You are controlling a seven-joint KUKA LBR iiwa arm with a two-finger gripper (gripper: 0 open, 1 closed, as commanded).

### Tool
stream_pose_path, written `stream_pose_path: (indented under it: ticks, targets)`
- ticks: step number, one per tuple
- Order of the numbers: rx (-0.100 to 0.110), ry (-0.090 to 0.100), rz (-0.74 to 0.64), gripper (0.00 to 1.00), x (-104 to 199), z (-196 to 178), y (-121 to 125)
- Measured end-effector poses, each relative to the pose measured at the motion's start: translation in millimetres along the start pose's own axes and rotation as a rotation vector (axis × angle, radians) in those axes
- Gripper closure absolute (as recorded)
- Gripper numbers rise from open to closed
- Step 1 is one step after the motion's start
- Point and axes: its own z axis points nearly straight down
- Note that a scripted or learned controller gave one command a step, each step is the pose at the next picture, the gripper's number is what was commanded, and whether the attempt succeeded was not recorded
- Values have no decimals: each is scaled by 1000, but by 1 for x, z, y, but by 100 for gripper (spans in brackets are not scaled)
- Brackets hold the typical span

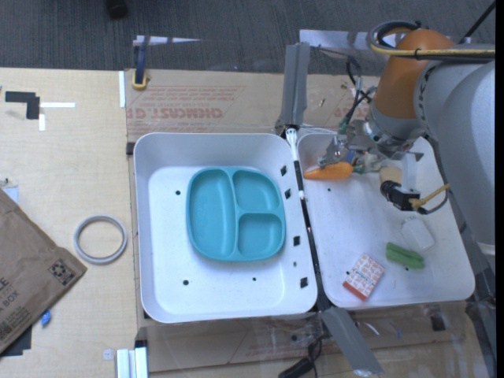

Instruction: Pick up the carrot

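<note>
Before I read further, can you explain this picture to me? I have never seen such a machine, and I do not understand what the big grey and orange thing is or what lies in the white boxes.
You are looking down at a slant from one fixed camera above a bench. The big grey and orange thing is a robot arm reaching in from the right. Its pincer is low over the far corner of the right white bin, right at the orange carrot; whether it grips the carrot I cannot tell. That bin also holds a green piece and a small red-and-white packet. The left bin holds a turquoise divided plate. A tape ring lies on the bench.
</note>
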Motion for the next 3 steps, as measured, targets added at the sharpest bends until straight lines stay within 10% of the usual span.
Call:
stream_pose_path:
  ticks: [3]
  targets:
    - [8, -2, -146, 0, -3, 0, -2]
